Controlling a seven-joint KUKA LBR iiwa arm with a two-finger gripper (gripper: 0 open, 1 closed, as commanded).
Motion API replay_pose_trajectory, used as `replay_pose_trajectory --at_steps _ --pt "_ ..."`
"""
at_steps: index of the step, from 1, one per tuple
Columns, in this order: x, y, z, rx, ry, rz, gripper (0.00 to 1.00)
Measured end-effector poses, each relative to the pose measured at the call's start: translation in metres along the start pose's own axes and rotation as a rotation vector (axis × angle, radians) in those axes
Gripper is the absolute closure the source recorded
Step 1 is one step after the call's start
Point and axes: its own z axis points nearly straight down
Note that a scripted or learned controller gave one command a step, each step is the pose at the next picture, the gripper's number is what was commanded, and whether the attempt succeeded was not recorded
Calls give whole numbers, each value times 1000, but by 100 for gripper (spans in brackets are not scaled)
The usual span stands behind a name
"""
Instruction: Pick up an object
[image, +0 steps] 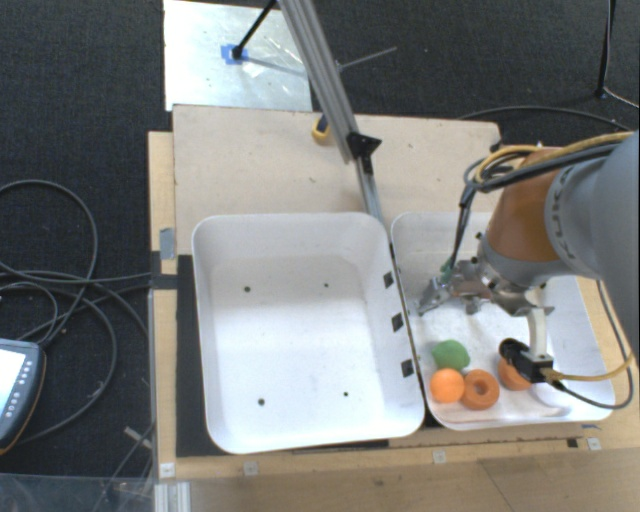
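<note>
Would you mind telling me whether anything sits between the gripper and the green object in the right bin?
Nothing visible does. The gripper hangs over bare bin floor, up and left of the green object; the orange ball and orange ring lie beyond it.

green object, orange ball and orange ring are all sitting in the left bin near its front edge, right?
Not quite: the camera view shows the green object, orange ball and orange ring in the right bin, not the left bin. They do lie near its front edge.

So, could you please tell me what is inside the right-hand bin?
The right bin holds a green piece, an orange ball and an orange ring. The arm covers the bin's far right part.
</note>
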Motion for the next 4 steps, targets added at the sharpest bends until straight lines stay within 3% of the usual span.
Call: replay_pose_trajectory --at_steps 1,3,4 --pt "-1 2 -13 -6 0 1 100" --pt "2 6 -126 -10 -2 -4 100" --pt "50 -6 -132 -4 2 -9 100"
